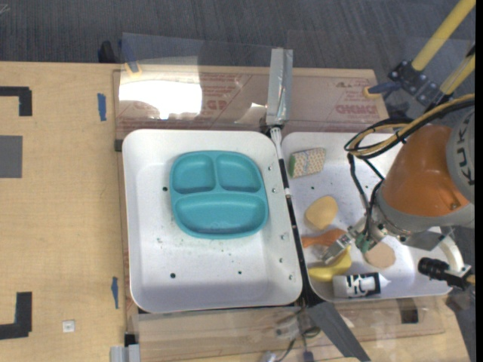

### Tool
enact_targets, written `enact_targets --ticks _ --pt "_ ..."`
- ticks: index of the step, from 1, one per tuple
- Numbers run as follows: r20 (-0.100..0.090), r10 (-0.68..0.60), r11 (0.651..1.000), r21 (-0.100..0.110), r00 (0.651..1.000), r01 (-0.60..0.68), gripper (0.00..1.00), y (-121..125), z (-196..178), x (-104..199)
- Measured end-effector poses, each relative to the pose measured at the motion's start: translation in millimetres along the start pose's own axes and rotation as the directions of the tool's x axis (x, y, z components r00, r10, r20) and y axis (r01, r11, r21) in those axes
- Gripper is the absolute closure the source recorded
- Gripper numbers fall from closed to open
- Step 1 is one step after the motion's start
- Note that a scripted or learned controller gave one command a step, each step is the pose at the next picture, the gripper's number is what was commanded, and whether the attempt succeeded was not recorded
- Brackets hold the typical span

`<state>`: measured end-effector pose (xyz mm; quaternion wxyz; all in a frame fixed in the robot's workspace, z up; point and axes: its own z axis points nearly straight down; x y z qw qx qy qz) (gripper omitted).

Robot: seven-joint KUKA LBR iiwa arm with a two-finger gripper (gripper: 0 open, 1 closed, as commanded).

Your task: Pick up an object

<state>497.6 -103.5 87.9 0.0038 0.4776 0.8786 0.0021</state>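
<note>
The right bin [355, 191] holds several small objects. A green-and-white patterned block [308, 161] lies at its far left corner. A yellow rounded lump [321, 211] sits below it, then an orange carrot-like piece [323, 237] and a yellow banana-shaped piece [333, 268]. A beige round piece [380, 256] and a black-and-white item [362, 283] lie near the front wall. My gripper [352, 243] is down in this bin, between the orange piece and the beige one, just above the yellow banana shape. The arm's orange band [423, 176] hides the bin's right part.
The left bin [151, 270] carries a teal divided plate [219, 194] near its middle. A clear panel and a metal divider post [278, 89] stand behind the bins. Black cables [370, 145] loop over the right bin. Wooden benchtop stretches to the left.
</note>
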Motion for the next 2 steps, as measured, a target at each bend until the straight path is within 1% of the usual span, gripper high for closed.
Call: enact_targets --ticks 1,2 --pt "0.005 0.001 1.0 -0.006 1.0 -0.001 1.0 2 -12 -1" --pt "-0.002 0.157 0.988 0.0 0.988 -0.157 1.0 75 -99 30"
